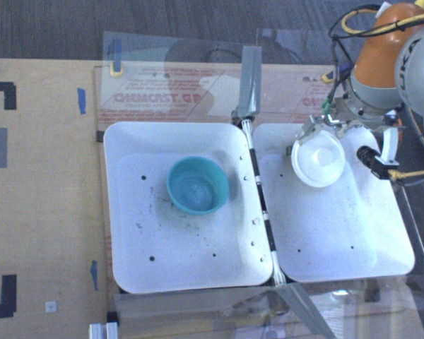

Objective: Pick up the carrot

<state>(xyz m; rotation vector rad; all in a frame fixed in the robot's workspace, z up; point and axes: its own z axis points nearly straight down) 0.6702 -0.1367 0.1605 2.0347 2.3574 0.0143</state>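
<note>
Orange-banded, my arm (390,41) hangs over the right bin (339,253), gripper (318,161) at its upper end; open or shut, I cannot tell. Where the carrot lies I cannot tell either. A teal bowl (197,184) sits in the left bin (127,246). I judge the pick not yet made.

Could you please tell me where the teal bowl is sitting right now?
The teal bowl sits upright in the left white bin, a little above its middle and towards the divider between the two bins.
</note>
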